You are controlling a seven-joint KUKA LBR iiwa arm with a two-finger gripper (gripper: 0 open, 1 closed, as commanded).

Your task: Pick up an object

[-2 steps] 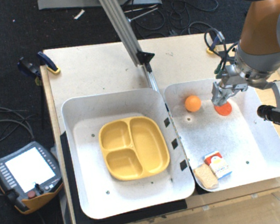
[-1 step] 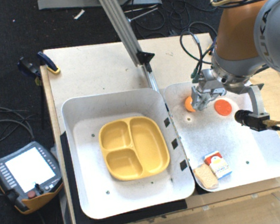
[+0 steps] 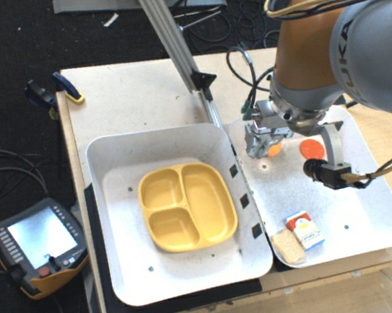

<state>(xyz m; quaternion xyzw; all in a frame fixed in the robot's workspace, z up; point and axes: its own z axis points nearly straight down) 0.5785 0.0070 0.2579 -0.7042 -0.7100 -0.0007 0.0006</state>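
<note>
My gripper [image 3: 259,147] hangs low over the far left part of the right bin [image 3: 367,225], close to the bin floor. A small orange piece [image 3: 275,150] lies right beside it, on its right, partly hidden by the gripper body. A round red-orange object [image 3: 312,148] rests a little further right, under the arm's wrist. Near the bin's front edge sit a small red, white and blue box [image 3: 305,229] and a tan block [image 3: 288,248], side by side and touching.
The left bin [image 3: 110,165] holds a yellow divided plate [image 3: 187,206] in its middle. A metal rail [image 3: 172,35] slants down to the gap between the bins. A black cable connector [image 3: 330,172] dangles from the arm over the right bin.
</note>
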